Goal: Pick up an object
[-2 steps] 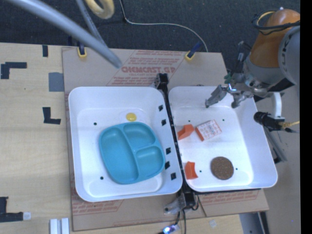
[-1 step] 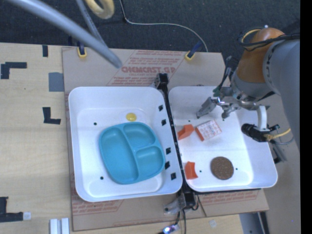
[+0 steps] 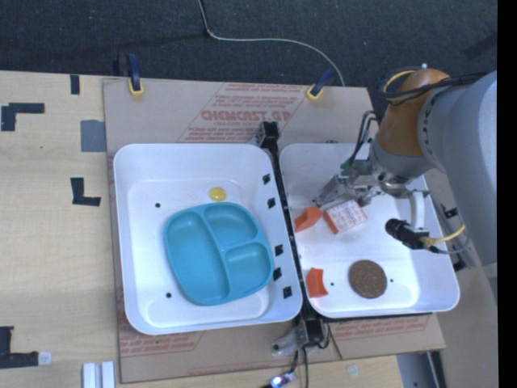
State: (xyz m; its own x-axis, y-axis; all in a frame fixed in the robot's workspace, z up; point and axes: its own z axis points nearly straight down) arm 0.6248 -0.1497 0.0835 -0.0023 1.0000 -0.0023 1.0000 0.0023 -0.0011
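Scanning leftward of our pincer (image 3: 338,194), we see the orange block (image 3: 307,218) just beside it and the red-printed white box (image 3: 346,216) directly beneath. We cannot tell its state, so closing may clip either and shove both away.

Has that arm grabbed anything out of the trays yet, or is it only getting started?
Nothing looks lifted yet. The gripper is down in the right bin, right by a small red-and-white box and an orange piece, but I can't tell whether it has hold of either. Closing on one and raising it is left. The brown disc and the blue tray lie untouched.
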